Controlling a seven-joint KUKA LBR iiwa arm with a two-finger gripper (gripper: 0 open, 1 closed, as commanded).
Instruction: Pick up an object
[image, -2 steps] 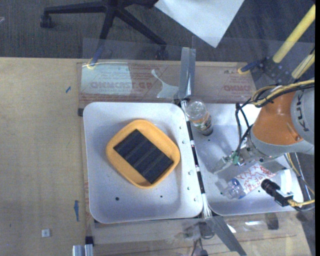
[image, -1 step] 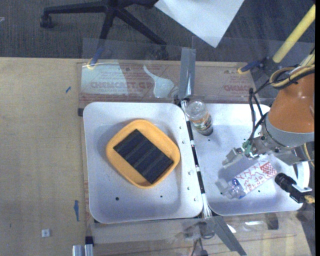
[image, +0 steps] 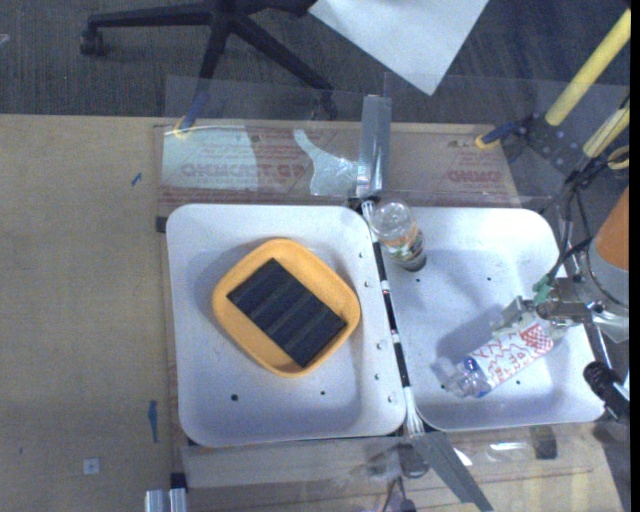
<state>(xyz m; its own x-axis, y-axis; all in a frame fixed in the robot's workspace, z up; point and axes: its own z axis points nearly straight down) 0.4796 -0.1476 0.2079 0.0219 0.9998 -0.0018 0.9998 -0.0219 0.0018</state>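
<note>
Bottle (image: 503, 357): crushed clear plastic, red-and-white patterned label – print unreadable; lying in right bin (image: 470, 300).
Gripper (image: 545, 303): at bottle's upper end, fingers' state cannot be told.
Jar (image: 399, 234): small, clear, beyond bottle.

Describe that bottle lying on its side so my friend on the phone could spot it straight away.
Find the right-hand white bin of the two on the bench. Near its front right corner lies a clear plastic bottle, tipped over, beside the gripper. Its red-and-white patterned label sets it apart from the small upright bottle at the bin's back left.
</note>
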